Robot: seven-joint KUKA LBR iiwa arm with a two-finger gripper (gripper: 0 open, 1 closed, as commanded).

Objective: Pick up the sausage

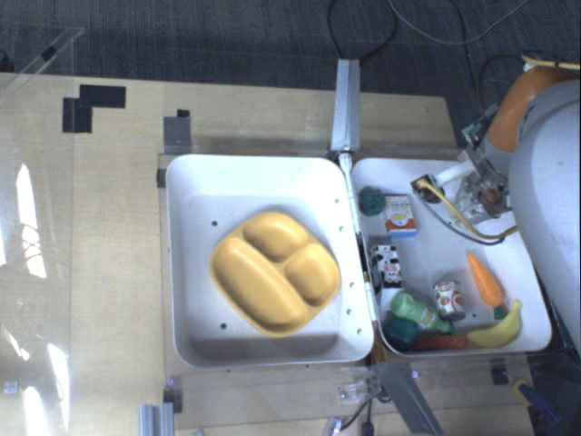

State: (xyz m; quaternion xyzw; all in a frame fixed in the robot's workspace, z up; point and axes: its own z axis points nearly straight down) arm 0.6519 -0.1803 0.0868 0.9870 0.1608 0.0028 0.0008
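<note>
The sausage (pixel 444 342) is a short red-brown link lying flat along the near wall of the right bin (pixel 536 260). It lies between a green toy (pixel 410 313) and a banana (pixel 498 331), touching or nearly touching both. My gripper (pixel 479 193) hangs at the far right of that bin, well behind the sausage and apart from it. The grey arm with its orange band (pixel 516 107) reaches in from the right edge.
The right bin also holds a carrot (pixel 486 279), an orange-and-white ball (pixel 446 299), a cow-print box (pixel 387 265), a small carton (pixel 400 215) and a dark green ball (pixel 370 200). A large yellow bread-shaped thing (pixel 275 270) lies in the left bin (pixel 191 198).
</note>
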